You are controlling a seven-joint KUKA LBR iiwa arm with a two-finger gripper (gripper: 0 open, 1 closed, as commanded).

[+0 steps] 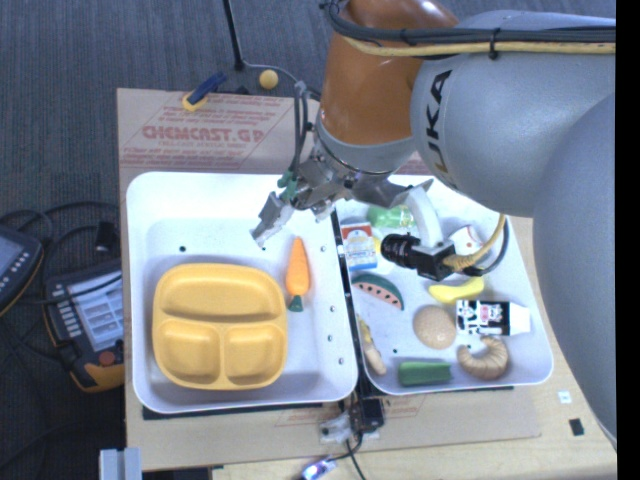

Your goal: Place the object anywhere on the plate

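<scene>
A yellow plate [218, 323] with three compartments lies in the left bin [150, 208]. An orange carrot [297, 268] with a green stub lies on the bin floor just right of the plate's upper right corner, off the plate. My gripper [285, 216] hangs above the left bin's back right area, just up and left of the carrot's tip. Its fingers stand open with nothing between them.
The right bin [535, 368] holds several items: a small red and blue box [358, 246], a watermelon slice [380, 293], a banana [455, 290], a tan egg shape [434, 326], a croissant [485, 360], a green block [424, 372] and a green bottle [388, 218]. The arm covers its back part.
</scene>
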